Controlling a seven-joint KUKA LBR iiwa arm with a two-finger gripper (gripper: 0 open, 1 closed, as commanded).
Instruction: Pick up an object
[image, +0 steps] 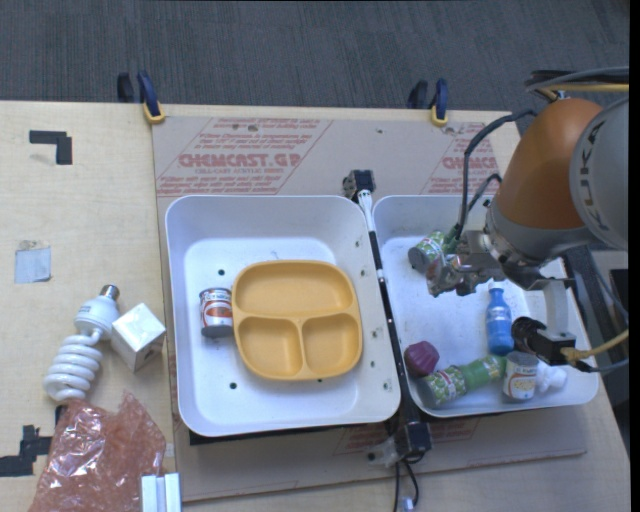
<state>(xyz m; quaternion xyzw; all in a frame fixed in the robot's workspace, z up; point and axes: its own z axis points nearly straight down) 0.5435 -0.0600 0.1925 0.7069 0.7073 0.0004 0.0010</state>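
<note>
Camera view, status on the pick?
Gripper low in right bin, beside green crumpled pack. No grasp visible. Blue bottle, green bottle close by.

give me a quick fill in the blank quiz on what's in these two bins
1. The yellow divided tray lies in the ____ bin.
2. The small can stands beside the tray's ____ edge.
3. The bottle upright in the right bin is coloured ____.
4. The tray has ____ compartments.

Missing words: left; left; blue; three

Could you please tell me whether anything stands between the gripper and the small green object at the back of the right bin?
Nothing visible does. The gripper sits right beside the green object in the right bin; the blue bottle lies off to the side.
</note>
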